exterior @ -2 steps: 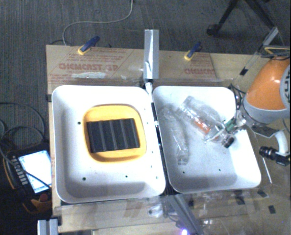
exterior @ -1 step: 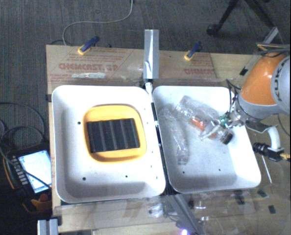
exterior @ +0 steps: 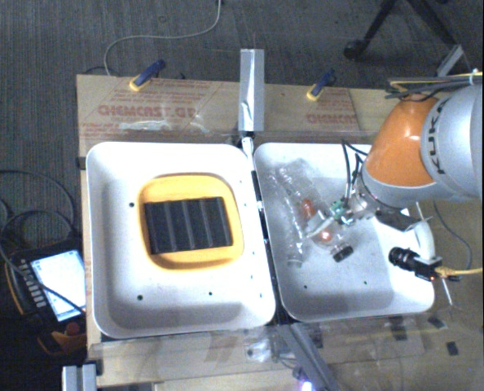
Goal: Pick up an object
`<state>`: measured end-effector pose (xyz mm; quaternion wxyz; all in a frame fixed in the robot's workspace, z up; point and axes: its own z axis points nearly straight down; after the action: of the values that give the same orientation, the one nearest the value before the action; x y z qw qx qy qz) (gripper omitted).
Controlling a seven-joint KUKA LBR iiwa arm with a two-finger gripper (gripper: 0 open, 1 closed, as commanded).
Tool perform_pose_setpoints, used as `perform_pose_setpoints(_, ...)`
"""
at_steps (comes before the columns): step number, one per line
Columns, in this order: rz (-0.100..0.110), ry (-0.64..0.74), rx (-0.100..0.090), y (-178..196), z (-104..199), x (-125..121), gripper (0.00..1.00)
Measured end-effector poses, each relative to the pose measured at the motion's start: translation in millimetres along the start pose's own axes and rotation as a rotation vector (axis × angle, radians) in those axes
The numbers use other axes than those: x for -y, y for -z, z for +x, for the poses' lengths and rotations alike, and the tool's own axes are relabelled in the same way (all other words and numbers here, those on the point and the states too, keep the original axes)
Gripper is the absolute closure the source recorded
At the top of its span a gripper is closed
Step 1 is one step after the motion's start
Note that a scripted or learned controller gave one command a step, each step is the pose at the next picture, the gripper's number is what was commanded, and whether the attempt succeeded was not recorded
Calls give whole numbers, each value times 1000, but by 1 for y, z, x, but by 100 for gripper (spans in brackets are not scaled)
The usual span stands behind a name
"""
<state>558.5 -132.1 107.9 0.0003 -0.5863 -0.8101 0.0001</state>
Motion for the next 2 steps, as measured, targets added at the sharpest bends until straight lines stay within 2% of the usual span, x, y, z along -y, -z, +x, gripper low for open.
perform_pose_setpoints(1, -6, -35, 10, -13, 8, -7, 0)
perform_pose_setpoints(2, -7, -36, 8, -4, 8, -8, 100)
